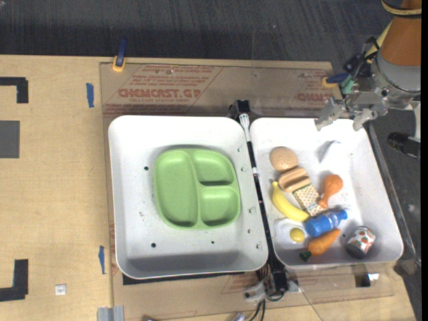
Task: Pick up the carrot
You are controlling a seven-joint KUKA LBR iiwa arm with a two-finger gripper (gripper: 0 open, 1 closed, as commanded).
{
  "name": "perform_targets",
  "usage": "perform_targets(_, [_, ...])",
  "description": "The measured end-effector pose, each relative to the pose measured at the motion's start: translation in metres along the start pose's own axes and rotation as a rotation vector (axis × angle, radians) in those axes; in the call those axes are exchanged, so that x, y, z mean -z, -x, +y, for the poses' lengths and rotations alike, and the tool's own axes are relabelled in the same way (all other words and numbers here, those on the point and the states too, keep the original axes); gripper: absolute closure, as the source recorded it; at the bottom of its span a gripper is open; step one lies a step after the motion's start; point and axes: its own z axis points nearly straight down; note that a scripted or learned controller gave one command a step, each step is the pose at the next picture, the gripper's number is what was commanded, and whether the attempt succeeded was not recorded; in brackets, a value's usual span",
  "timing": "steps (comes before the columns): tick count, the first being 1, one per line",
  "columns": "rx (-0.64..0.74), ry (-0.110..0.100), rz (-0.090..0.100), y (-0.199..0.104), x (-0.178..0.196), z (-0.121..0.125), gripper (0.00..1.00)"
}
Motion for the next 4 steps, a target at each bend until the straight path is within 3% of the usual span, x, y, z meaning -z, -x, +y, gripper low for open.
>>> perform_targets(1, [0.286,-0.004,0.003,0.012,-0.114,-0.053,0.00])
perform_targets(2, [0.378,0.023,0.001,0.022,-0.161,-0.073,0.00])
perform_targets(3, [0.101,0.031,-0.005,-0.022,-0.160,0.000,0.00])
perform_targets(4, [0.435,0.011,-0.009,0.042,-0.083,-0.018,0.00])
